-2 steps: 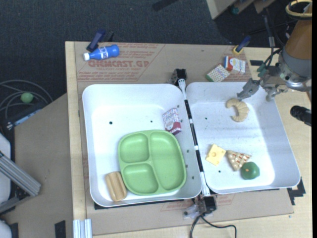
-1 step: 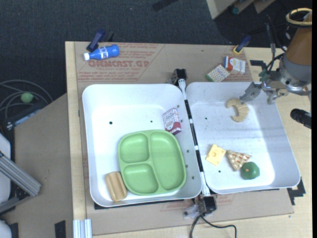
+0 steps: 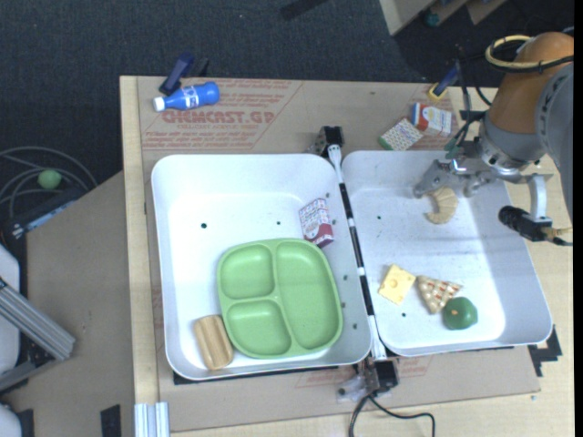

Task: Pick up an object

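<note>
My gripper (image 3: pixel 446 182) hangs over the right bin (image 3: pixel 510 271), its fingers spread and holding nothing; a pale, curved, crusty-looking piece (image 3: pixel 444 207) lies just below them; nearer the bin's front edge sit a yellow cheese wedge (image 3: pixel 396 283), a pizza slice (image 3: pixel 437 292) and a round green fruit (image 3: pixel 459 313).

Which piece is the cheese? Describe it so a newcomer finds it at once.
Start at the right bin. Near its front edge lie three small things in a row: the cheese, a pizza slice and a green ball. The cheese is the leftmost, a plain yellow block with holes.
</note>
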Tool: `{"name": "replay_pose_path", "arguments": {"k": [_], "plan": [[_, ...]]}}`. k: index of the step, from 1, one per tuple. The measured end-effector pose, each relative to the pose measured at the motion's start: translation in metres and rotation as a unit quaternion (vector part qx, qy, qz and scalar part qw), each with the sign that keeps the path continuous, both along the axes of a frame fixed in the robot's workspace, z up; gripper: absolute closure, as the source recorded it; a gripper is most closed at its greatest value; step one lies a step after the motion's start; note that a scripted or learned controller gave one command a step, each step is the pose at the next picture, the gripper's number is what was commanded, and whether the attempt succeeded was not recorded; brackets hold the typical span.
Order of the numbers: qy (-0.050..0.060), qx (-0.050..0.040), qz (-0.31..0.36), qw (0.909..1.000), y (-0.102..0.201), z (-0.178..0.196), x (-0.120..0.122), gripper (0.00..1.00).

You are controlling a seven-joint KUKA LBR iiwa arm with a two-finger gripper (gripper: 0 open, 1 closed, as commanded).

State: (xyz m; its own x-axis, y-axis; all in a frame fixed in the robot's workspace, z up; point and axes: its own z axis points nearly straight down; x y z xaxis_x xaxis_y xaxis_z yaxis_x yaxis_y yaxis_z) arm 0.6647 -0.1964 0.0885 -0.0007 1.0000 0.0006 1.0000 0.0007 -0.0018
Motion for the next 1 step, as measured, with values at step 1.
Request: {"name": "replay_pose_path", "arguments": {"k": [1], "plan": [[0.0,0.0005,0.0,1.0,0.0406,-0.0035,0.002,0.0]]}}
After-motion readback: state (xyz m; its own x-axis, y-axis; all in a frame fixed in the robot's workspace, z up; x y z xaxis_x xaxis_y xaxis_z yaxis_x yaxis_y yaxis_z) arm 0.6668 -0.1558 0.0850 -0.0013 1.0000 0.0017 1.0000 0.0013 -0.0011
